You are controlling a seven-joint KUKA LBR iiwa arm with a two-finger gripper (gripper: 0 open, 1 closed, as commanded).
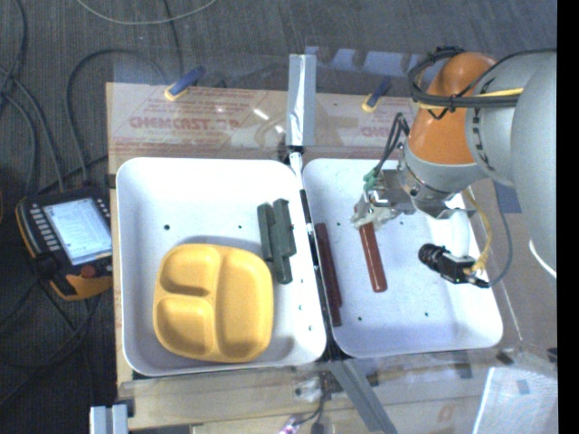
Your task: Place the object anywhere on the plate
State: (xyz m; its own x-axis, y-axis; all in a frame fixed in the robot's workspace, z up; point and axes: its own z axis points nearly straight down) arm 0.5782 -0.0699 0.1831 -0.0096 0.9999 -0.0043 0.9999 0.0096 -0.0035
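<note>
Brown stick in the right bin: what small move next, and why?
Probably lower the claw straight onto the brown stick's upper end and close there. The claw sits right at that end, the stick lies flat in the right bin, and the yellow plate is across in the left bin.

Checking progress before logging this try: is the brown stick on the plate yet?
No. The stick lies in the right bin, under the gripper; the yellow plate sits in the left bin.

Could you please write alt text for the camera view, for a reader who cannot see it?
The gripper sits at the top end of a brown stick in the right bin; a yellow divided plate lies in the left bin beside a dark green bar.
</note>
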